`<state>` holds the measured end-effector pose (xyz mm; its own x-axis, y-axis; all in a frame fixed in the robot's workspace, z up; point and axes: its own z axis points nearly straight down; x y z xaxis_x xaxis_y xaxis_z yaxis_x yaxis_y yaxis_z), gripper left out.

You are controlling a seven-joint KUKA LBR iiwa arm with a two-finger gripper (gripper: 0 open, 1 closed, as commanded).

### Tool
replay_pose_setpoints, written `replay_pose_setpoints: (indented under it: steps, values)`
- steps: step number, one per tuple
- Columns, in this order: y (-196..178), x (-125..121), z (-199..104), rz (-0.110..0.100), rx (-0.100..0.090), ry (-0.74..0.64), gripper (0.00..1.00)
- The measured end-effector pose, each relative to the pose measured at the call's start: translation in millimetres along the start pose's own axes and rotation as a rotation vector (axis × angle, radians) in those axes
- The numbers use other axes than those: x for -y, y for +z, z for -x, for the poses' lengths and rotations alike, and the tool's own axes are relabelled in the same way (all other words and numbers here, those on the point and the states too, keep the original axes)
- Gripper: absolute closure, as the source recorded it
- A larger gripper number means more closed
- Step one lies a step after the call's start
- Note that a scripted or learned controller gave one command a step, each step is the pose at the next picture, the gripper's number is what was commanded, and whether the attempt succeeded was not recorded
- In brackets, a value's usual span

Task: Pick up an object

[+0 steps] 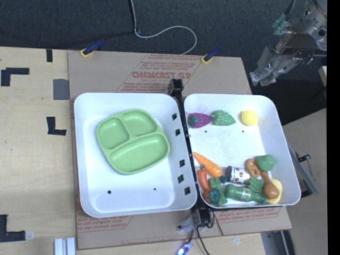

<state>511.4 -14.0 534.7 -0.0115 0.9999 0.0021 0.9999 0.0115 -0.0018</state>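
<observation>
The toy food lies in the right bin: purple grapes, a green leafy piece and a yellow lemon along its 12 o'clock wall, and an orange carrot beside a heap of small pieces at 6 o'clock. The left bin holds a green divided plate. Both bins sit on the counter. The tool hangs outside the right bin at 1 o'clock, gripping nothing; whether it is parted I cannot tell.

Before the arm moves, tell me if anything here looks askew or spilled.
Nothing spilled. The green divided plate lies skewed in the left bin. Toy food crowds the right bin's near corner, with the carrot beside the pile.
</observation>
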Motion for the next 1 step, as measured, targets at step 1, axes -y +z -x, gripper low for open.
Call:
replay_pose_setpoints:
  steps: [1]
  values:
    - [114.2, 26.3, -103.4, -0.014, 0.002, -0.001, 1.00]
